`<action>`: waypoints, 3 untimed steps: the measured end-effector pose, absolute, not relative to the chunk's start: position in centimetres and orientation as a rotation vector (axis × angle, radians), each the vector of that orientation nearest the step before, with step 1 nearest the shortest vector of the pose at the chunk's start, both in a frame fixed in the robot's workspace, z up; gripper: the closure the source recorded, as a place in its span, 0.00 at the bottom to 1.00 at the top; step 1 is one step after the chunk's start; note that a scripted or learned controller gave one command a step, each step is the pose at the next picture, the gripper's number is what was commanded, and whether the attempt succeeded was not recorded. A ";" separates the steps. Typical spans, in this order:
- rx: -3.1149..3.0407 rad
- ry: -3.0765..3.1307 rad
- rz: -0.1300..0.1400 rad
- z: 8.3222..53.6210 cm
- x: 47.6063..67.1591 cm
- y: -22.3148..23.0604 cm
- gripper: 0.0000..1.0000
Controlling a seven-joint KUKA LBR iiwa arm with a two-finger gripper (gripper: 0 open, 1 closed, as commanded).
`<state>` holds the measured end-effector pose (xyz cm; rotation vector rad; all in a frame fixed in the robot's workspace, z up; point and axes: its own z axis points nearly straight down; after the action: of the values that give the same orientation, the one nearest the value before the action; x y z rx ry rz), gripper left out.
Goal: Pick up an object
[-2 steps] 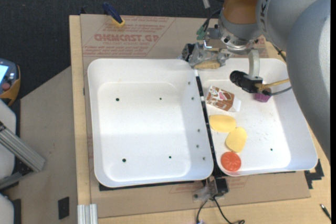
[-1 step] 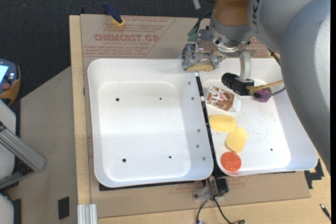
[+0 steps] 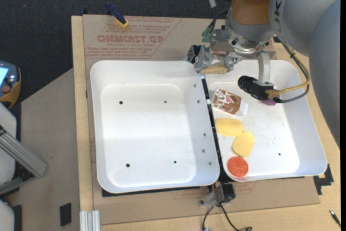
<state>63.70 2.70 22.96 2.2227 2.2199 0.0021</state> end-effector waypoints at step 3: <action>2.209 2.226 0.016 27.1 58.0 10.6 1.00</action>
<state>58.03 10.58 27.14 2.2091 2.2257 0.0162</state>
